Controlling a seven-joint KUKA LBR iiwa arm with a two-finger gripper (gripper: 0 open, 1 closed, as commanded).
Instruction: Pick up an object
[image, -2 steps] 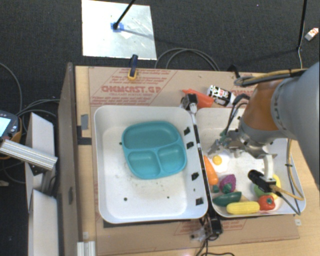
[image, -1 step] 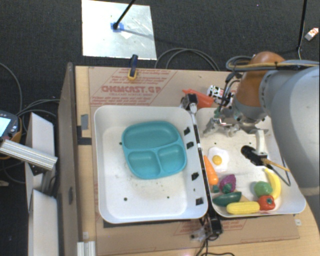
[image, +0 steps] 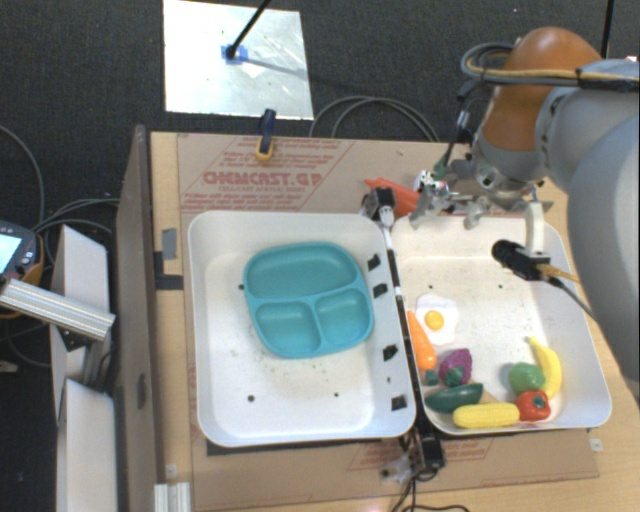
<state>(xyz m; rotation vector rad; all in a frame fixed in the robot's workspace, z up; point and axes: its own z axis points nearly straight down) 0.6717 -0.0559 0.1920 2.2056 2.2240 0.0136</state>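
Hovering over the far edge of the right bin (image: 575, 395), our gripper (image: 447, 200) is holding nothing; its opening we cannot tell. We are reading "CHEMCAST GP" on the cardboard (image: 262, 178). A teal tray (image: 308, 299) is sitting in the left bin (image: 225, 400); toy foods, including a banana (image: 546, 364), are lying near right.

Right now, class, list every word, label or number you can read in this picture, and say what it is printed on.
"CHEMCAST GP", in red capitals, on the brown protective sheet covering the bench behind the left bin.
Smaller red print repeated above and around it on the same sheet: too small and blurred to read.
No other readable text.
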